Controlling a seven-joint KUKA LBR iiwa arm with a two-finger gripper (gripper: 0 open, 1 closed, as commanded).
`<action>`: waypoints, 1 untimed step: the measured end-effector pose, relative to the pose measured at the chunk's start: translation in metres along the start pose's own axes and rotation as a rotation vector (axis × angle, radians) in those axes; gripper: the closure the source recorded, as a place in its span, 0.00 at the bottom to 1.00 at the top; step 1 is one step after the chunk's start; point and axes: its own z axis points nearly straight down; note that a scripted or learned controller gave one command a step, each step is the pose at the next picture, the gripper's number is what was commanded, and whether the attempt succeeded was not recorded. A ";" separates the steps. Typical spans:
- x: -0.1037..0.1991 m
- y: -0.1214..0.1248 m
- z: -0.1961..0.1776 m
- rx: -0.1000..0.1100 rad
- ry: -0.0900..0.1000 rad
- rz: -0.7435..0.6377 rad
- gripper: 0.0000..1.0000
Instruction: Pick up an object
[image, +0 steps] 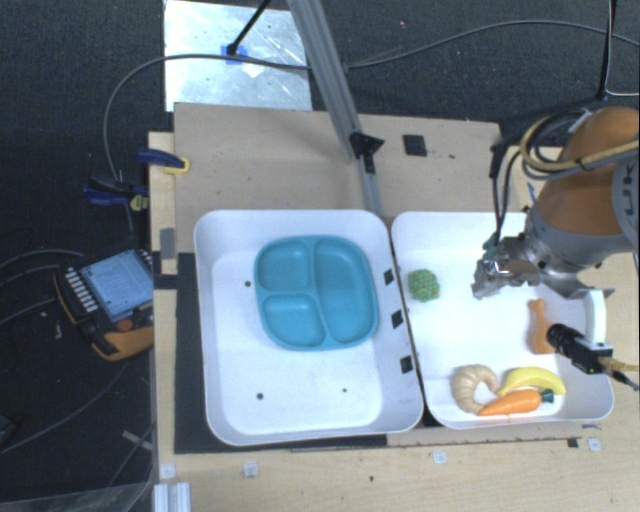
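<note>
**Ana:** Two white bins sit side by side on the bench. What fills the left bin?

**Ben:** One blue divided plate, lying flat toward the bin's twelve o'clock side, with three compartments.

**Ana:** And the arm?

**Ben:** It reaches in from three o'clock, its orange band above the wrist, and hangs over the right bin. The gripper sits in that bin's upper half, near the centre.

**Ana:** Fingers apart or together?

**Ben:** I cannot tell; from this slant the tip is a small grey mass, and I see nothing between the fingers.

**Ana:** What could it pick up?

**Ben:** A cluster sits at the right bin's five o'clock corner: a yellow banana, a pale tan curved piece to its nine o'clock side, and an orange carrot lying against both on the six o'clock side. An orange-brown piece stands apart at three o'clock, just beside a black fitting on the arm's side.

**Ana:** Anything smaller?

**Ben:** A green ball like broccoli rests alone at the bin's nine o'clock edge, at nine o'clock from the gripper and apart from it.

**Ana:** Off the bench?

**Ben:** A blue-screened handheld unit lies on the dark floor at nine o'clock, cables around it.
</note>
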 end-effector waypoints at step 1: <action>0.000 0.002 -0.048 0.000 0.000 -0.001 1.00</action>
